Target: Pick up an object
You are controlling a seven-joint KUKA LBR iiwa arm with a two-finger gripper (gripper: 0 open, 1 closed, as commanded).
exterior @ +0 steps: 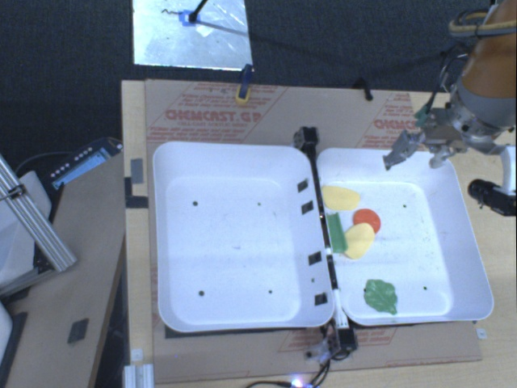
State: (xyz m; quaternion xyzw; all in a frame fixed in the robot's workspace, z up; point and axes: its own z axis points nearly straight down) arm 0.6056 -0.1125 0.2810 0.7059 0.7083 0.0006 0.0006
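White bins (234, 297) sit on brown board (210, 111) over dark carpet (65, 55).

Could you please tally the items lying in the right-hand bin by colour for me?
Yellow: 2, upper yellow piece and lower yellow piece
Green: 2, green stick and green leafy piece
Red-orange: 1, red round piece
Total: 5

This looks like a robotics lab: a plywood surface (266, 107) carries two shallow white bins (230, 241) clipped side by side, an aluminium frame rail (32, 225) stands at left, and cables trail over dark carpet.
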